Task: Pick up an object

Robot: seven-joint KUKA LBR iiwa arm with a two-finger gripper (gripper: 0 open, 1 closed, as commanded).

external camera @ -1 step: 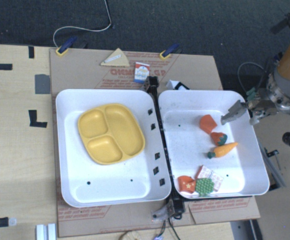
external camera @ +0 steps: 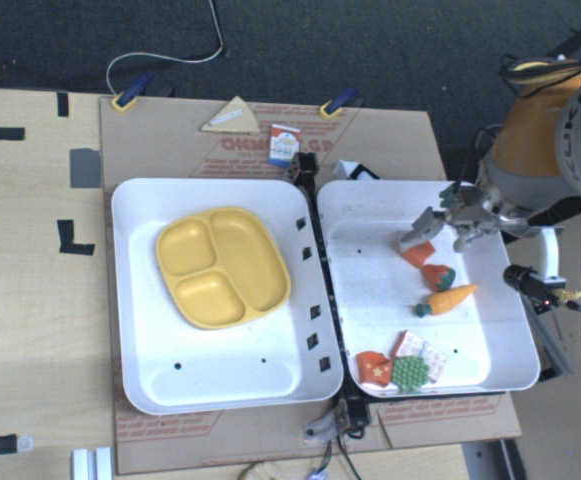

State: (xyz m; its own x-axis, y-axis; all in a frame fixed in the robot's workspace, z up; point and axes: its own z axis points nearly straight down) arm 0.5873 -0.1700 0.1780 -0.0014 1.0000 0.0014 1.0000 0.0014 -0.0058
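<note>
Hovering open-fingered over the right shallow white bin (external camera: pixel 490 363), the two-finger gripper (external camera: pixel 448 230) holds nothing, so the small red toy (external camera: pixel 418 254) beneath remains ungrasped.

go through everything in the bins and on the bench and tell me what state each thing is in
Two-finger gripper: open, above the right bin.
Yellow divided plastic plate: upright, in left white bin.
Orange toy carrot: lying flat in right white bin.
Small red-and-white carton: standing on cardboard.

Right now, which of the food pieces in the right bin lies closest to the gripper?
The red piece just below the gripper. The carrot lies farther down, and the red and green pieces sit by the bin's near edge.
</note>
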